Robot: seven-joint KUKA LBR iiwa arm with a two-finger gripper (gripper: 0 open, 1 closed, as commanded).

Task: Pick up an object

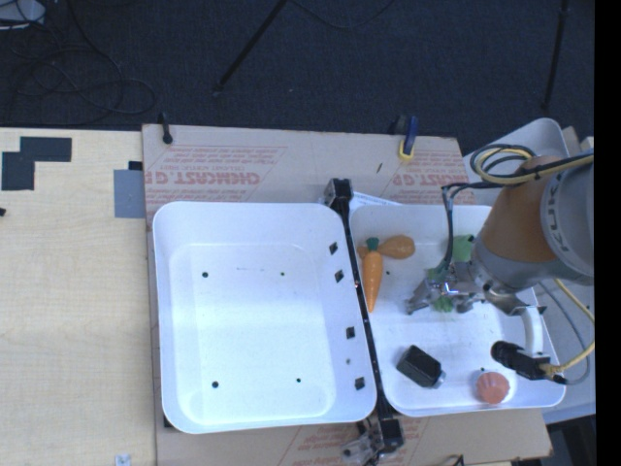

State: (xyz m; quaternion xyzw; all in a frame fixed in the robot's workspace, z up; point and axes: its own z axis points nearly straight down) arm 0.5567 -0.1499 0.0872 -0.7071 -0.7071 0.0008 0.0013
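My gripper (439,297) is low in the right bin (543,396), near its middle. A green object (463,250) lies right against it, partly hidden by the gripper body, and a bit of green also peeks out under the tip. To the gripper's left lies an orange carrot (372,277) with a green top, along the bin's left wall. A tan-orange rounded piece (397,248) sits beside the carrot's top. A black block (420,366) lies toward the front of the bin. A pink-orange ball (492,387) rests at the front right.
The left bin (170,260) stands beside the right one, with a black divider rail (354,289) between them. Both bins rest on a cardboard sheet (243,168). The arm's orange band (519,226) hangs over the right bin's far right part.
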